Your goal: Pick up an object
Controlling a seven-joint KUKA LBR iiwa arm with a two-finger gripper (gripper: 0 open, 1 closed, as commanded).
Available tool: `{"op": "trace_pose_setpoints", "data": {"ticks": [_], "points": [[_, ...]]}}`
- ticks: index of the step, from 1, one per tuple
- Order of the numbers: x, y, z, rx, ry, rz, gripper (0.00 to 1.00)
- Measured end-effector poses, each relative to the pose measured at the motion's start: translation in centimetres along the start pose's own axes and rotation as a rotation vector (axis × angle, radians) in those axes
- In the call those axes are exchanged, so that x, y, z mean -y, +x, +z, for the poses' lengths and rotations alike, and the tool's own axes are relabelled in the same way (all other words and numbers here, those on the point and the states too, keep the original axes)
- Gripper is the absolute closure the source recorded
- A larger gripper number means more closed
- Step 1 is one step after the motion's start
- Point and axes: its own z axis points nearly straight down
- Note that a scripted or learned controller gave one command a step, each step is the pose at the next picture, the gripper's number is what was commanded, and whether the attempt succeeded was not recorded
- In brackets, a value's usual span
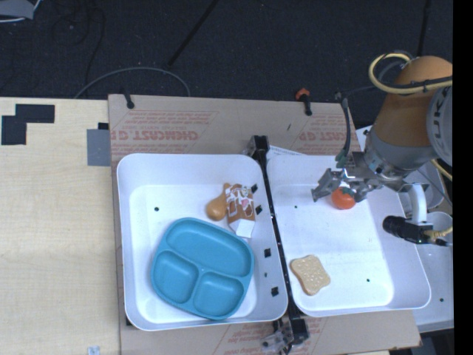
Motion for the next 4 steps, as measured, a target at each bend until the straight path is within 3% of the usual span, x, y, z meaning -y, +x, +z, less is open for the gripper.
{"op": "trace_pose_setpoints", "data": {"ticks": [1,2,3,4], "points": [[-0.3,0.0,-0.9,0.002,-0.015,-0.002,0.0],[0.6,0.0,4.0,0.0,-0.008,-0.001,0.0],[-0.4,0.3,8.8,0.0,-0.011,-0.004,0.0],[-0.3,0.4,11.0,0.001,-0.011,-0.001,0.0]]}}
